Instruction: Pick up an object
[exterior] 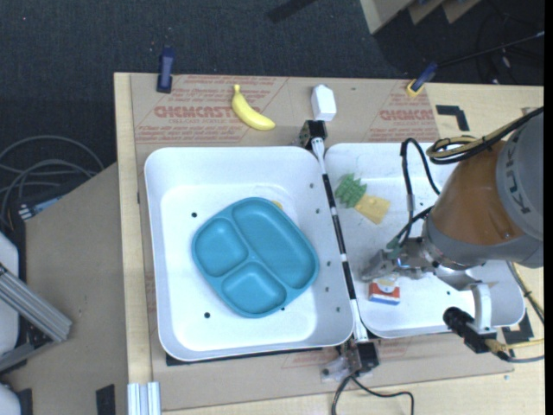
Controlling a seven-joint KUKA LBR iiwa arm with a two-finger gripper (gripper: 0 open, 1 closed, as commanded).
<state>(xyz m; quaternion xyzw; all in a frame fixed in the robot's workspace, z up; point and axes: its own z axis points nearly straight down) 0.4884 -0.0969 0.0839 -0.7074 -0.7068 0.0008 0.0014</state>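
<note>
Reaching low over the small red, white and blue box (385,293); gripper (380,268) grip hard to tell. Next, close and lift.

Banana (251,111) — on cardboard (beyond bins).

The divided plate (253,256) is blue, the bins (173,232) white. The banana (251,111) is yellow; the arm's band (473,199) is orange.

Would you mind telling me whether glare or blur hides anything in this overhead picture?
Camera view: even lighting, soft shadows; the white bins look bright but keep their edges; the blue tray and banana are sharp; the pincer and the small items beside it are slightly soft and hard to read.
</note>
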